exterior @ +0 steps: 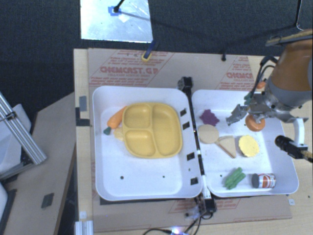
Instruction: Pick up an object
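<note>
From my console I see the arm [293, 77] reaching in over the far right corner of the right bin [288, 180]. Its gripper [238, 115] hangs above the bin's far half, pointing toward the divider between the bins; I cannot tell from this slant how it is set, and nothing shows in its grasp.

The right bin carries the loose pieces. A purple piece [209, 117] lies near the far left corner, just beside the gripper's tip. A round beige disc [208, 133] sits against the left wall, touching a tan wedge [228, 146] toward the middle. A yellow round piece [248, 146] lies just right of the wedge. An orange-and-white round object [255, 123] sits partly under the wrist. Along the near edge lie a green piece [234, 178] and a small can [264, 181] on its side — white and red label, the writing too small to read.

The left bin [105, 180] holds a yellow divided plate [149, 130] with three compartments, set near the middle. A toy carrot [115, 118] rests against the plate's far left rim.

The cardboard sheet [129, 67] under both bins bears red lettering — I can make out "CHEMCAST GP" at the far left, repeated at the far right. Beyond it lies a shiny metal plate [115, 13].
</note>
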`<state>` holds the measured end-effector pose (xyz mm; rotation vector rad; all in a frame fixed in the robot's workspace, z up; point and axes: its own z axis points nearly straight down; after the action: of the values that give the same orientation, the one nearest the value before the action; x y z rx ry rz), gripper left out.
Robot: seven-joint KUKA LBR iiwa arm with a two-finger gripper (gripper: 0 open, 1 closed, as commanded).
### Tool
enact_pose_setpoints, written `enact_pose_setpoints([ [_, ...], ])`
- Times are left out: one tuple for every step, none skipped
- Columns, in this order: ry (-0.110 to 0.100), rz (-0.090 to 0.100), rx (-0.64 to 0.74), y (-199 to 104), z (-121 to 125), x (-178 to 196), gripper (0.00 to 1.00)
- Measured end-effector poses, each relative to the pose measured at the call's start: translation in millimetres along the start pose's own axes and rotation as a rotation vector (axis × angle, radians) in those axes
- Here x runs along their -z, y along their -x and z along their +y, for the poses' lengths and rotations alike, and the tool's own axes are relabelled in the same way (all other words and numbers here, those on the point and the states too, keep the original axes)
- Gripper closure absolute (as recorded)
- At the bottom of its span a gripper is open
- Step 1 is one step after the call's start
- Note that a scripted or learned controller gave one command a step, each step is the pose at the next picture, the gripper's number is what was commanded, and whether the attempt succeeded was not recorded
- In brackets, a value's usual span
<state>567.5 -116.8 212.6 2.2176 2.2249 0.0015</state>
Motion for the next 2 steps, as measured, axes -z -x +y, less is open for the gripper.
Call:
enact_pose_setpoints([
  [-0.002,0.0,-0.001,-10,-1,-48,0.0],
  [-0.002,0.0,-0.001,-12,6,-92,0.0],
])
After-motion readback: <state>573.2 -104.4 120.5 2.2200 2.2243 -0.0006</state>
